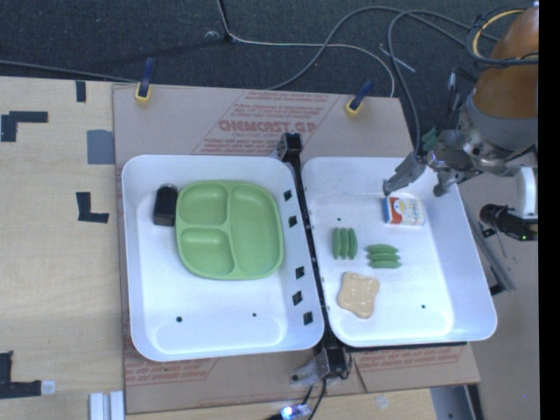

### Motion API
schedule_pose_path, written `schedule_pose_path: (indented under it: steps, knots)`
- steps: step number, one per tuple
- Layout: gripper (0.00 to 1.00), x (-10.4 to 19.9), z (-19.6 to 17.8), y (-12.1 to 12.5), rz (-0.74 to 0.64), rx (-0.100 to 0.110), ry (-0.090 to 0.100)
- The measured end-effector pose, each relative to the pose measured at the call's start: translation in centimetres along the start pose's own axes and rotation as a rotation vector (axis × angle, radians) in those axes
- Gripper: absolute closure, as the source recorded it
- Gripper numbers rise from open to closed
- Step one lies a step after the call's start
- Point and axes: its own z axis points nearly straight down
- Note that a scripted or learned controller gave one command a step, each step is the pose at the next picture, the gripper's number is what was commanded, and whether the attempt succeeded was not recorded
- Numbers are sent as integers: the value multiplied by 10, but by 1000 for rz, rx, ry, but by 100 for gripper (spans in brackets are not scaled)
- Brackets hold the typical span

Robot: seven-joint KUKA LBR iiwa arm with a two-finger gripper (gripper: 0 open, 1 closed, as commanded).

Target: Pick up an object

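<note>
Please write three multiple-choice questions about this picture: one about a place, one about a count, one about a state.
1. Where does the green plate lie?
A. In the left bin
B. In the right bin
C. On the bare bench

2. How many compartments does the plate have?
A. Two
B. Three
C. Five

3. How are the gripper fingers?
A. Shut on the carton
B. Open, holding nothing
C. Shut on the toast

Answers:
1. A: the plate rests inside the left bin, beside a black block.
2. B: ridges divide it into three sections.
3. B: the fingers stand apart above the carton, nothing between them.
</note>
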Motion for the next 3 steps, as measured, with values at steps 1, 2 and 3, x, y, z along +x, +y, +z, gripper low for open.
schedule_pose_path:
  steps: [1, 2, 3]
  knots:
    - [0, 7, 45, -1, 1, 1, -1]
    - [0, -2, 93, 0, 1, 2, -1]
    - [0, -3, 153, 3, 0, 0, -1]
